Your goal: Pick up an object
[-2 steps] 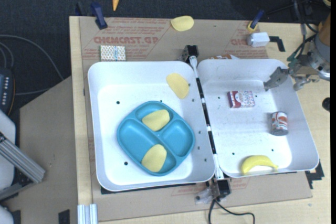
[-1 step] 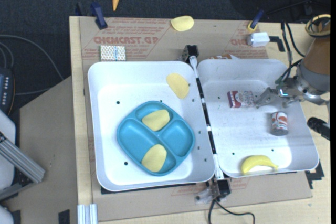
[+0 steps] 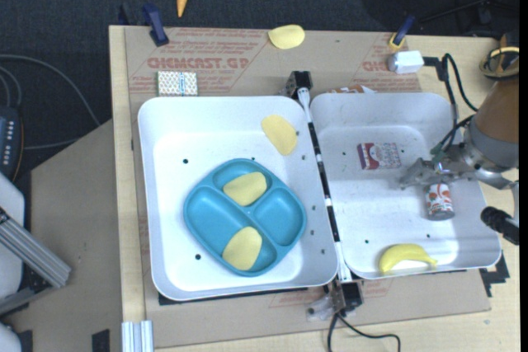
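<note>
Here, in the camera view, the right bin (image 3: 363,107) holds three loose things. A small can (image 3: 439,200) with a red and white label lies near the bin's right side, its long axis running roughly up and down the picture, tilted a little. A banana (image 3: 406,258) lies near the bin's front edge, its long axis running left to right and its curve bowed upward; it sits close to the front wall, with bare white floor to its left. A small red and white packet (image 3: 378,153) lies flat near the middle of this bin, well apart from the banana and with open floor all around it.

The gripper (image 3: 425,173) reaches in from the right, with the grey arm (image 3: 493,140) behind it over the bin's right wall. Its metal fingers (image 3: 415,175) point leftward and hang just above the can's upper end; whether they touch it, and how far they are spread, cannot be told. Nothing is seen between them.

The left bin (image 3: 165,177) carries a blue divided plate (image 3: 216,214) with two yellow pieces in its compartments, one toward the back (image 3: 245,187) and one toward the front (image 3: 243,247). Another yellow piece (image 3: 280,133) lies on the bin floor near the back right corner, beside the wall between the bins. On the tabletop (image 3: 214,53) behind the bins rests one more yellow piece (image 3: 286,36).
</note>
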Robot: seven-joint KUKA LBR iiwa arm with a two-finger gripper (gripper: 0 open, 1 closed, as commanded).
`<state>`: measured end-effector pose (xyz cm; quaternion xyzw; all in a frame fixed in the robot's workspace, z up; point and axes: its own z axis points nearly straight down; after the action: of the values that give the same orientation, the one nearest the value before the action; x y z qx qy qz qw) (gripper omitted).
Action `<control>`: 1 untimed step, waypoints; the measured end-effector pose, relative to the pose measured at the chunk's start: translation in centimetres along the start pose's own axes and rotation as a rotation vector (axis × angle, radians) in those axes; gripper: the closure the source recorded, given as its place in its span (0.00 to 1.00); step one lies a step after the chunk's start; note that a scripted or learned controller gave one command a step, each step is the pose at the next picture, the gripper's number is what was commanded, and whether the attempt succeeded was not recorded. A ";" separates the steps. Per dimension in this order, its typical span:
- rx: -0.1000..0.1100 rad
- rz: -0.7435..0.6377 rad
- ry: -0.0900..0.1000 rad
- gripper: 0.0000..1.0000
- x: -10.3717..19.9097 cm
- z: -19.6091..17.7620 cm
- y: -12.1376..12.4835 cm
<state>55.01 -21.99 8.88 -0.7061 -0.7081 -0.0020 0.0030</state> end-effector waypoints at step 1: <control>-0.002 0.002 -0.005 1.00 -0.2 -1.0 0.0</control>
<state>55.03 -22.17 9.89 -0.7067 -0.7075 -0.0012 0.0004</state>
